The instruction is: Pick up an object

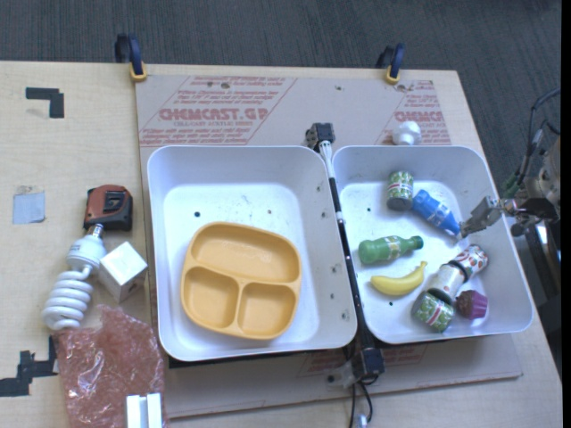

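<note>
**Pick Setup: Gripper at Right Bin Rim**

Grey carpet surrounds a bench topped with a brown board [294, 105], which two clamps [132, 56] fix at its far edge so the work surface cannot shift. Two white bins sit side by side on it. The left bin [169, 239] holds one yellow tray [239, 279], lying flat. The right bin [357, 176] holds the candidate objects, loosely scattered and mostly apart, which leaves room for fingers: a green bottle [389, 249], a banana [398, 280], a blue bottle [435, 211] touching a small can [401, 188], plus a can [433, 310], a red-white bottle [457, 270] and a purple item [473, 304] clustered near the front right corner.

The gripper [486, 212] enters from the right and sits at the right bin's rim, just beside the blue bottle. Nothing lies between its fingers; whether they are spread or closed cannot be determined. Judged from position, the blue bottle is the nearest target.

Off-board clutter, a bulb [76, 275] and tape measure [109, 207], lies outside the work area.
</note>
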You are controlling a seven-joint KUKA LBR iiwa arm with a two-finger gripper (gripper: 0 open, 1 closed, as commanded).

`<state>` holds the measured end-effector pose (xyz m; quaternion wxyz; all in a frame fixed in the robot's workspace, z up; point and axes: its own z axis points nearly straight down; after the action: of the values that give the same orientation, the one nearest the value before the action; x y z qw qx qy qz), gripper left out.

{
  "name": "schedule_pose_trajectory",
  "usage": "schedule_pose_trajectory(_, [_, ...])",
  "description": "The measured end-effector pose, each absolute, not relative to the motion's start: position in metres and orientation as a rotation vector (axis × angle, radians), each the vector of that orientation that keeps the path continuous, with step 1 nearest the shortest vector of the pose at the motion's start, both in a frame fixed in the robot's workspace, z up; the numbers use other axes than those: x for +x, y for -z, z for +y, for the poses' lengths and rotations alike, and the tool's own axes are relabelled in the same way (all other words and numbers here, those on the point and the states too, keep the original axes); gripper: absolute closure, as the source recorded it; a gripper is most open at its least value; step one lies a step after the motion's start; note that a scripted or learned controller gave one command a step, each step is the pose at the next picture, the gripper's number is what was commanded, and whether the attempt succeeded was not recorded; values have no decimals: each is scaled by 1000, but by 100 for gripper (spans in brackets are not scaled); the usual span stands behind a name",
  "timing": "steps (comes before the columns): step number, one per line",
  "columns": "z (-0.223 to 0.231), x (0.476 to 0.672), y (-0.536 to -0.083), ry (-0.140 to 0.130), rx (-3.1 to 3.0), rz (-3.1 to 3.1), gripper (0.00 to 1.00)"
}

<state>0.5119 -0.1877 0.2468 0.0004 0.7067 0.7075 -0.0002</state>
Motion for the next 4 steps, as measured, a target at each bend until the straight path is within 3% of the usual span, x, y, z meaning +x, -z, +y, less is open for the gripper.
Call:
schedule_pose_trajectory(1, [-202, 546, -92, 0, 2222, 2221, 0])
schedule_pose_trajectory(2, [-202, 547, -103, -1, 2222, 2217, 100])
schedule_pose_trajectory(3, [-202, 547, -103, -1, 2221, 2218, 0])
schedule_pose_trajectory(4, [-157, 572, -92, 1, 2220, 2222, 0])
